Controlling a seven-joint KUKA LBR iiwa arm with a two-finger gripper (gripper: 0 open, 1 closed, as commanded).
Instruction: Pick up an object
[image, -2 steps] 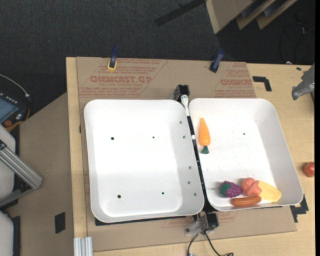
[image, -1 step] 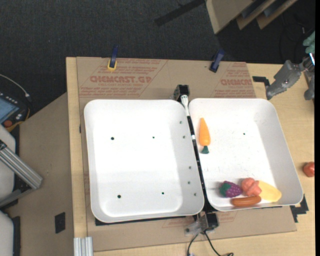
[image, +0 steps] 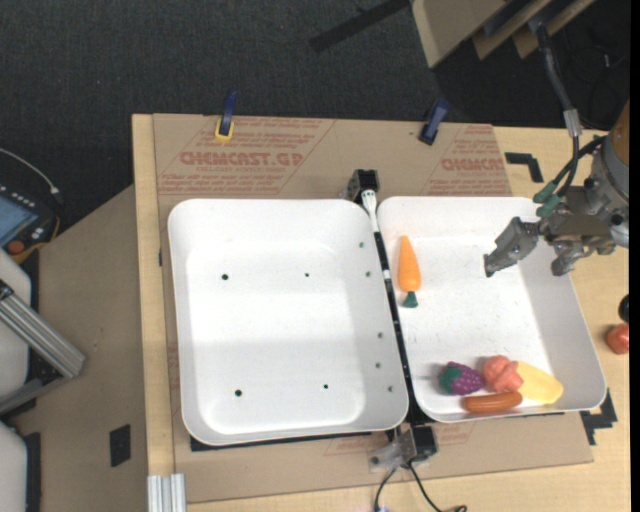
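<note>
This looks like a robotics lab. Two white bins (image: 270, 310) sit side by side on a table (image: 160, 300) covered with printed cardboard held by clamps (image: 226, 120), with cables (image: 400, 490) trailing off the near edge (taped marks at the corners). Aluminium framing (image: 35, 330) stands at left, probably equipment.

We see the left bin (image: 270, 310) wide open across its whole floor. In the right bin (image: 470, 310), a toy carrot (image: 408, 264) lies close against the left wall, and a cluster of grapes (image: 461, 378), a pink piece (image: 503, 373), a yellow piece (image: 540, 383) and a sausage (image: 491, 402) crowds the near edge. The middle floor between them lies free. The gripper (image: 535, 255) hangs over the far right part.
</note>
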